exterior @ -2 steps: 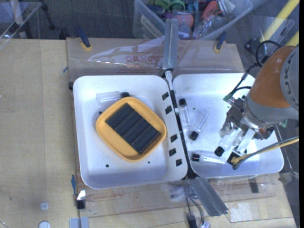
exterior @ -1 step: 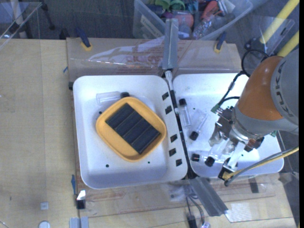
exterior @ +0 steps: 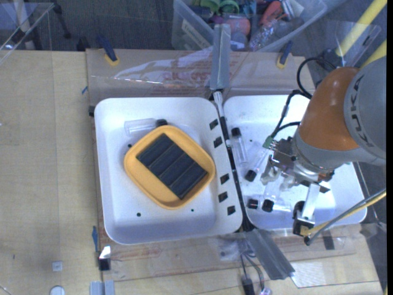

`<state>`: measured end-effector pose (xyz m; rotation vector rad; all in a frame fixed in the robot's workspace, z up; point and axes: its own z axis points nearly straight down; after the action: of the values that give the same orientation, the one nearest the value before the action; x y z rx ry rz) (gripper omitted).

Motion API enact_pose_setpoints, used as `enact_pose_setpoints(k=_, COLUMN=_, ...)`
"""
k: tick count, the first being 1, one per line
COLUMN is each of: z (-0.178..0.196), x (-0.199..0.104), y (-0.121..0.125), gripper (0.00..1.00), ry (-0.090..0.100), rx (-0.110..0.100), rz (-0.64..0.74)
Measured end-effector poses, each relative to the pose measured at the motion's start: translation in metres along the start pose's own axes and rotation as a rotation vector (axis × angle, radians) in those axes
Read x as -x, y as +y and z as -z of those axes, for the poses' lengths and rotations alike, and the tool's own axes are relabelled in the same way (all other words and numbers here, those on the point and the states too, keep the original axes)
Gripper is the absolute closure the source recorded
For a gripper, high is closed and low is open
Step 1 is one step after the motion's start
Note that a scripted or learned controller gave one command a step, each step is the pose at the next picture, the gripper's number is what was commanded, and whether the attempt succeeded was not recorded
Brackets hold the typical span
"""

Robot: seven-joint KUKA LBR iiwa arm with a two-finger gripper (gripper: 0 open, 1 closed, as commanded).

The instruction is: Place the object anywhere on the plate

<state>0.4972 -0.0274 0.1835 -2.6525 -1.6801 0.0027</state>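
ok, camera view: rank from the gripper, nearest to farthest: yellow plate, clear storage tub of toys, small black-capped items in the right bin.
1. Small black-capped items, in the right white bin, just left of the gripper.
2. Yellow square plate with the dark ridged centre, in the left white bin.
3. Clear plastic storage tub of colourful toys, beyond the bins at the top.

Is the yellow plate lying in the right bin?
No, the yellow plate lies in the left bin, while the arm works over the right bin.

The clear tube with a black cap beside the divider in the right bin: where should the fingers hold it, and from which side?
Probably at the clear middle of the tube, from straight above. It lies flat along the divider, so the fingers should close across its narrow width.
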Motion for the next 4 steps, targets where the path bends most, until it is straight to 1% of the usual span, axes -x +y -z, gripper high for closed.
enact_pose_setpoints(k=1, z=0.0, x=0.0, y=0.0, gripper=0.0, ry=0.0, rx=0.0, rz=-0.001)
enact_pose_setpoints(k=2, z=0.009, x=0.001, y=0.001, gripper=1.0, ry=0.0, rx=-0.001, rz=-0.004)
enact_pose_setpoints(k=3, z=0.0, x=-0.031, y=-0.014, gripper=1.0, ry=0.0, rx=-0.003, rz=0.204)
enact_pose_setpoints(k=4, z=0.008, x=-0.064, y=-0.005, gripper=1.0, ry=0.0, rx=0.003, rz=0.437)
